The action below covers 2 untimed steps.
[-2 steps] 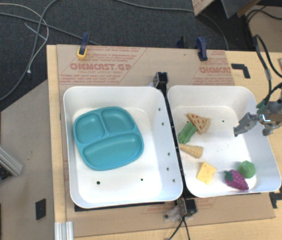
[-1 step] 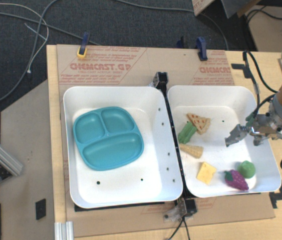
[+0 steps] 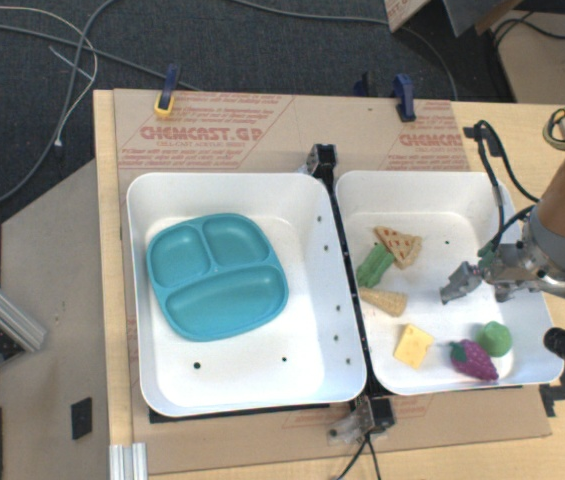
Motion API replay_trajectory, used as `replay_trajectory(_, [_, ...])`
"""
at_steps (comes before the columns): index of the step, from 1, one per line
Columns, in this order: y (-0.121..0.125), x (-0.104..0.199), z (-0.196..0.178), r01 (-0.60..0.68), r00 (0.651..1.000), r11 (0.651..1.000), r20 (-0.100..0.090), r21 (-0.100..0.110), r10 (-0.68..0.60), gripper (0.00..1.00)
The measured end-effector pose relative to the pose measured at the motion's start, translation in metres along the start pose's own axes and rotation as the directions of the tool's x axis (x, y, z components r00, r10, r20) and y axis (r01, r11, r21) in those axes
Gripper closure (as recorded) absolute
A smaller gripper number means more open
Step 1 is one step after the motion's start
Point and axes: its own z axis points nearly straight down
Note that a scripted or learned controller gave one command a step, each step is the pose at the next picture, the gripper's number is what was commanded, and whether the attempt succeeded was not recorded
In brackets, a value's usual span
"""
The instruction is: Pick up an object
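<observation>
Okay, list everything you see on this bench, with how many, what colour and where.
Shallow white plastic bins: two, side by side on the bench.
Teal divided plastic plate: one, in the left bin.
Tan waffle-patterned toy wedge: one, upper middle of the right bin.
Green toy vegetable: one, touching the wedge's lower left.
Beige toy cone: one, below the green vegetable.
Yellow toy cheese block: one, near the right bin's front edge.
Purple toy grape bunch: one, front right of the right bin.
Round green toy: one, beside the grapes.
Blue clamps: two, on the board's far edge.
Grey arm's gripper: one, low over the right bin, reaching in from the right.
</observation>
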Motion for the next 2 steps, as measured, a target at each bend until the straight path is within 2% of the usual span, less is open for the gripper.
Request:
replay_trajectory(1, [0.002, -0.006, 0.061, 0.000, 1.000, 1.000, 0.000, 0.000, 0.000, 0.00])
replay_trajectory(2, [0.003, -0.006, 0.047, 0.000, 1.000, 1.000, 0.001, -0.006, 0.000, 1.00])
